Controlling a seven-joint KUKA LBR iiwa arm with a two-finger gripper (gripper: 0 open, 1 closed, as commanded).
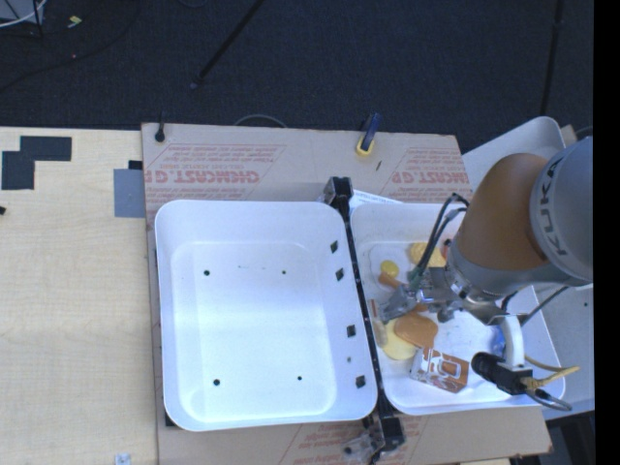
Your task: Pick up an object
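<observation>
— Well, hard to tell the jaw state; gripper (402, 303) low in right bin (465, 403), among clutter at nine o'clock of the wrist.

— Could nudge the yellow piece (415, 330) aside, closing on nothing.

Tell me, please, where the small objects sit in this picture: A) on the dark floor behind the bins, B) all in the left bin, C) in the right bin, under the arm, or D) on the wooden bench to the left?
C: the yellow and orange pieces and a small printed packet lie in the right bin, below the arm.
</observation>
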